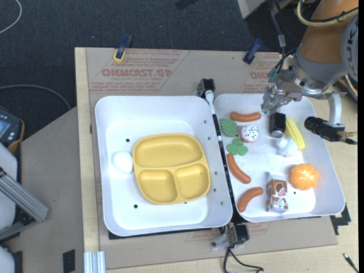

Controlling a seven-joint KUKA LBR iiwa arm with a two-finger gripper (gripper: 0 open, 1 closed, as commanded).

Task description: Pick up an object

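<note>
The right bin (333, 201) holds several small items. A black cylinder (277, 124) lies near its far side, next to a yellow banana (294, 133) and a small white piece (287, 147). My gripper (274, 103) hangs over the bin's far edge, just above and behind the black cylinder, with nothing visibly held. Three orange sausages lie at the far left (245, 117), the middle left (238, 168) and the near left (250, 198). An orange fruit (304, 176) and a brown carton (277, 195) sit at the near right. A frosted cupcake (249, 133) stands between two green pieces (229, 127) (237, 148).
The left bin (102, 152) carries a yellow divided tray (170, 166) with a white egg (121, 161) beside it. A black fitting (321, 128) juts over the right bin's right rim. Clamps (120, 49) (251, 51) hold the cardboard at the back.
</note>
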